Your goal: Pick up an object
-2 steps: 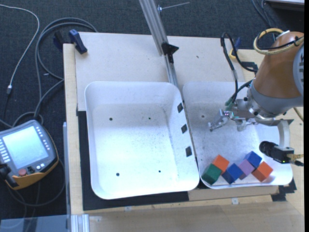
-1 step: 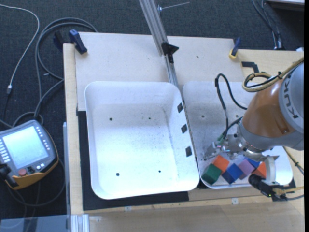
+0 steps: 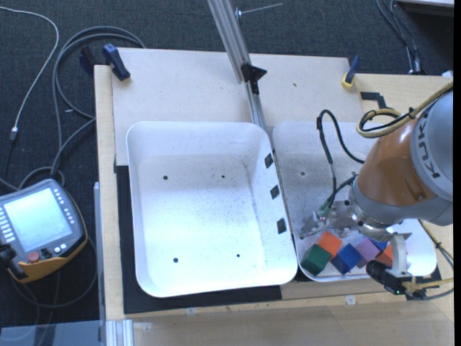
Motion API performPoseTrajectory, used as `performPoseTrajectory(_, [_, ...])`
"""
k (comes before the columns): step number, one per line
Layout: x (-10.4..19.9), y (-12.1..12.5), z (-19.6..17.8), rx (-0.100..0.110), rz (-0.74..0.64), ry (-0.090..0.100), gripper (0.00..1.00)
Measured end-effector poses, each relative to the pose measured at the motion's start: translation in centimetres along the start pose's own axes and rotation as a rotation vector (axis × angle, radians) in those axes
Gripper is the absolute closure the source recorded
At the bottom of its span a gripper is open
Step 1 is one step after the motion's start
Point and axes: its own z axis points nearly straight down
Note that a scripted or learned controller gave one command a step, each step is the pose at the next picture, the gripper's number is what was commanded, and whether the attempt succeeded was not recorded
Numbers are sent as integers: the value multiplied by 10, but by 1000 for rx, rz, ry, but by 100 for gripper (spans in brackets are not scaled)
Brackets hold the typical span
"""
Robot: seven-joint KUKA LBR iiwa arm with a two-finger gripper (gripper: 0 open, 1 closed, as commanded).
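Dark carpeted floor [image 3: 43, 85] all round, strewn with looping grey cables [image 3: 72, 132]. Pale wooden bench [image 3: 180, 85] in the middle. Blue clamp [image 3: 115, 60] at its far corner; teach pendant [image 3: 39, 225] with lit screen lying on the carpet.

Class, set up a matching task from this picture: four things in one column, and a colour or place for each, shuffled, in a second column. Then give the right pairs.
Things:
1. block nearest the left bin
2. handheld screen unit
3. clamp
4. band on the arm

Descriptions:
A. blue, at the bench's far left corner
B. orange, above the wrist
C. green, in the right bin
D. on the floor, left of the bench

Pairs: 1-C, 2-D, 3-A, 4-B
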Motion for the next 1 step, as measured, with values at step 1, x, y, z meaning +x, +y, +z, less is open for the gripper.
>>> performPoseTrajectory(1, [-6, 1, -17, -6, 1, -3, 0])
